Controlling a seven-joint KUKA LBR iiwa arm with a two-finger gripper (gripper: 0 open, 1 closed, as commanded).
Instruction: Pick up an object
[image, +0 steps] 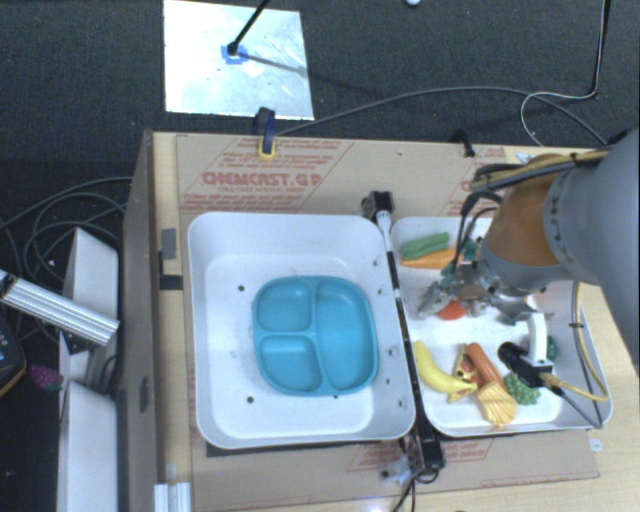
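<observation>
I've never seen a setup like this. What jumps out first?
The blue plate with three compartments lies in the middle of the left bin. The grey and orange arm reaches from the right into the right bin, its end effector low among toy foods such as a banana and carrot.

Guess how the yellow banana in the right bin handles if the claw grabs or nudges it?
The banana looks like smooth moulded plastic, so probably stiff, light and a bit slippery. Its curved shape would likely pivot or spin when nudged rather than roll. It lies beside other toy food, which may shift too.
</observation>
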